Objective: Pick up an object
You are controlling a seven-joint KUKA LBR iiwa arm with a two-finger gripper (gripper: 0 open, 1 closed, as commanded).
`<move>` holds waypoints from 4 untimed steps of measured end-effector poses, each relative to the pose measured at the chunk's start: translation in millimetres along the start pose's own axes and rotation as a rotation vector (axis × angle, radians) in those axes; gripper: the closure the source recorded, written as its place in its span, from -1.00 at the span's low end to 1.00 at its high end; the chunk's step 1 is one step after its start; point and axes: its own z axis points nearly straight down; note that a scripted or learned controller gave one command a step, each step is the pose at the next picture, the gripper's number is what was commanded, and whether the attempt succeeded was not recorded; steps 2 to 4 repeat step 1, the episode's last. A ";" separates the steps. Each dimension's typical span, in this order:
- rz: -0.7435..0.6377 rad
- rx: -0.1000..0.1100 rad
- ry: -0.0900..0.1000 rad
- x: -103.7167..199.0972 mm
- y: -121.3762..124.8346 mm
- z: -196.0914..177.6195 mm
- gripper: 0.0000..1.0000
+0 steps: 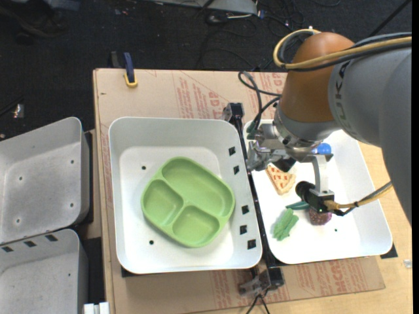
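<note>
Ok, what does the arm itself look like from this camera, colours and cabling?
Thick grey arm segment with a rounded orange band above the wrist. Yellowish cables loop over the orange part, and a thin black cable trails nearby. The wrist below is metallic grey.

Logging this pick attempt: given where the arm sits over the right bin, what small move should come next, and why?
Probably a short descent toward the pizza-slice toy. The pincer sits over the right bin, just above that slice, and nothing shows between its fingers. The green leafy toy and the dark purple item lie farther off, so the slice looks like the nearest target.
</note>
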 end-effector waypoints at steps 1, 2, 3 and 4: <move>-0.001 -0.003 0.001 49.2 8.0 -12.3 1.00; -0.001 -0.003 0.001 49.2 8.0 -12.3 1.00; -0.001 -0.003 0.001 49.2 8.0 -12.3 1.00; -0.001 -0.003 0.001 49.2 8.0 -12.3 1.00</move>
